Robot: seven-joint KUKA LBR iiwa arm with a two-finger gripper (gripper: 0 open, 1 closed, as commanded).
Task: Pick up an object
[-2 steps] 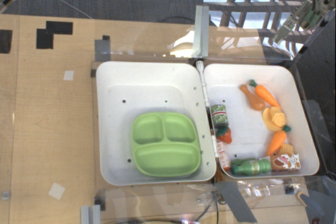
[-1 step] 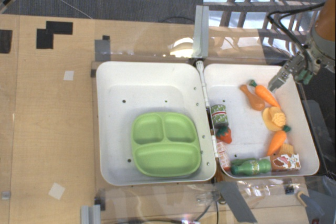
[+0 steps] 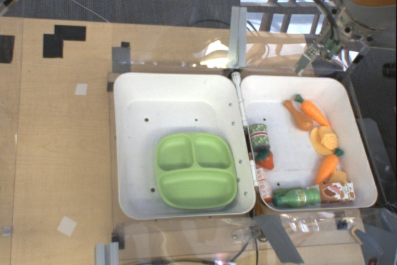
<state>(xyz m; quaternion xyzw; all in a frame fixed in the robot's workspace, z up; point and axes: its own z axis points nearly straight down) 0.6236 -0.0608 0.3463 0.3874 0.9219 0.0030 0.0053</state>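
White bins, two of them, sit side by side on my table (image 3: 56, 152); the gripper (image 3: 319, 53) hangs above the far edge of the right bin (image 3: 273, 91).

I count one green divided plate (image 3: 196, 170) with three compartments lying in the left bin (image 3: 142, 102); in the right bin I count two carrots, one (image 3: 312, 110) near the far side and one (image 3: 327, 167) nearer the front; one toy drumstick (image 3: 298, 116) just beside the far carrot; one yellow piece (image 3: 324, 140) between the carrots; one small can (image 3: 257, 135) and one strawberry (image 3: 265, 159) along the left wall; one green bottle (image 3: 296, 197) and one small carton (image 3: 338, 192) at the front wall; the jaws are over the rim, apart from every toy, and I cannot tell how far open they stand or see anything in them.
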